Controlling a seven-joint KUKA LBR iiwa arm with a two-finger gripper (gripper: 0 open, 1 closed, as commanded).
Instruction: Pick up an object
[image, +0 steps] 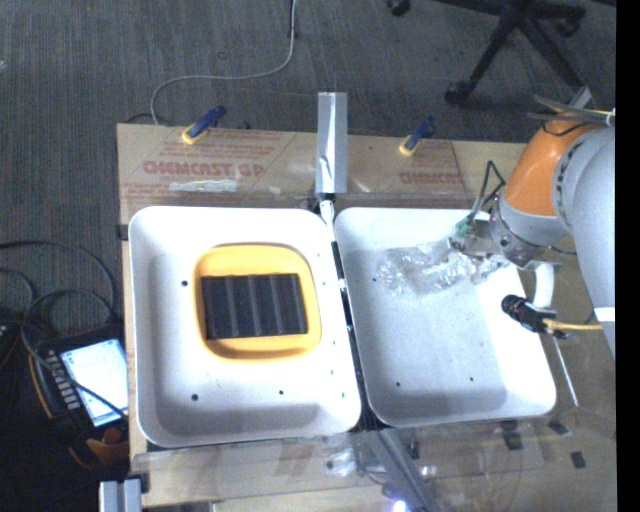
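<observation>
**Clear crumpled plastic meets the arm in the right bin**

White and shallow, two bins sit side by side on a bench, seen from above at a slant. Nearest the viewer are their front rims, the left bin (160, 400) and the right bin (470, 390).

In the middle of the left bin lies a yellow tray (258, 343) with a dark ribbed insert, flat and well apart from the arm, so it is probably not the target now.

Farther back, in the far half of the right bin, lies a wad of clear plastic (415, 270), hard to make out against the white floor. The gripper (478, 240) reaches in from the right and sits at the wad's right end, touching or just above it; which cannot be told. Whether the claw is apart or together cannot be told either. No object can be seen held.

Beyond the bins, two blue clamps (204, 122) pin a board to the bench, likely to keep it steady.
</observation>
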